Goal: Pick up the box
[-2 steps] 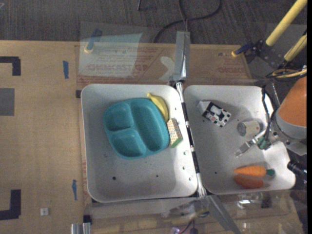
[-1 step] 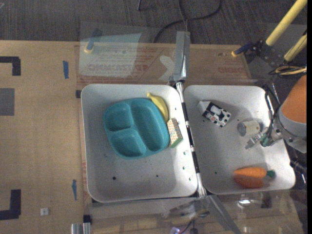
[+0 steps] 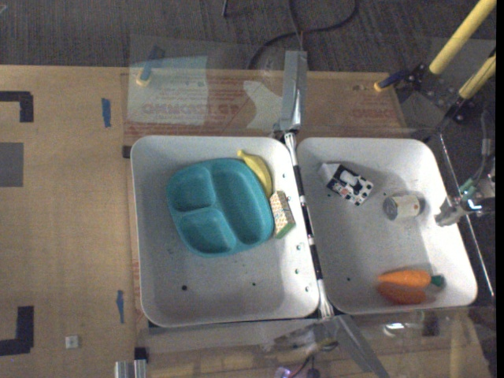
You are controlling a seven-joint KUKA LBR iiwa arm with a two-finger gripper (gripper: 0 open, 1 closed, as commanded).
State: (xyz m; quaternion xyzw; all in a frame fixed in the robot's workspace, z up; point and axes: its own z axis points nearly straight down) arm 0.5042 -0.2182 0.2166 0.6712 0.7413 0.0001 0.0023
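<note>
Across the bench sit two shallow white bins side by side, the left bin (image 3: 157,290) and the right bin (image 3: 354,290); the round teal divided plastic plate (image 3: 216,207) takes up much of the left one, with a yellow banana (image 3: 258,169) at its upper edge and a small yellow patterned block (image 3: 281,213) just beside its right edge. Low in the right bin lies an orange toy carrot (image 3: 404,284). I take the small white and black cardboard box (image 3: 349,184) in the upper left part of the right bin to be my target; it lies flat, its long axis running from upper left down to lower right. My gripper (image 3: 465,205) hangs at the right rim of that bin, so the box lies well apart to the view's left and slightly up, with a small pale cylinder (image 3: 402,205) between us. Whether my gripper is open or closed I cannot tell, as it is small and blurred at the edge; I see nothing held in it
</note>
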